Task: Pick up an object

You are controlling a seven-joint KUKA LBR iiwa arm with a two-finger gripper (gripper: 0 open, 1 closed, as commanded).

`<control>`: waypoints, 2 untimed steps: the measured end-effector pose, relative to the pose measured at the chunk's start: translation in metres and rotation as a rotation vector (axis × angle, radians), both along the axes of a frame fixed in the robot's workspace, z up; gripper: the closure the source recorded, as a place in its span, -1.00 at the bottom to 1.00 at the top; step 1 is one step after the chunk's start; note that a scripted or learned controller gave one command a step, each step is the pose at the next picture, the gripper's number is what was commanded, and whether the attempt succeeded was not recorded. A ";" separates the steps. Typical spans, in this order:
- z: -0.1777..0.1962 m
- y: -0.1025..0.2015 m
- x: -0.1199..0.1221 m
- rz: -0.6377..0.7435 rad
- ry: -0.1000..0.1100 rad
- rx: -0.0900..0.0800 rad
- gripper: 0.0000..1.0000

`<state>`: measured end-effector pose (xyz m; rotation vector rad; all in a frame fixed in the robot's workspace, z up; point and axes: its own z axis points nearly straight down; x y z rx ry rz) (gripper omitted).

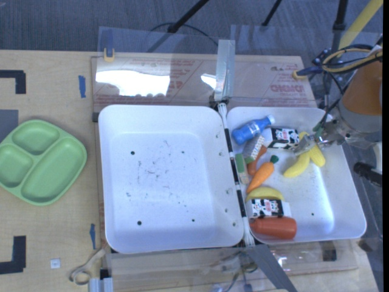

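Nearest the camera, at the six o'clock end of the right bin, a red sausage-like piece lies against the near wall, with a black-and-white carton touching it just beyond and a yellow-topped piece past that. Farther in come an orange carrot and, at its three o'clock, a yellow banana. Beyond those, toward twelve o'clock, sit a second black-and-white carton and a blue bottle tilted by the divider. The left bin lies at nine o'clock, and a green divided plate rests on the counter well apart from both.

The claw hangs at the banana's twelve o'clock end, very near or touching it; whether it is apart or together I cannot tell, and nothing is visibly gripped. This looks like the approach or closing step. The next move likely calls for centring over the banana's curve and closing firmly before lifting, since a grip at the tip could let it slip.
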<state>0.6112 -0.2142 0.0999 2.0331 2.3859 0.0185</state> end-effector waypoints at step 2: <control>0.097 0.121 -0.020 -0.009 0.011 -0.004 1.00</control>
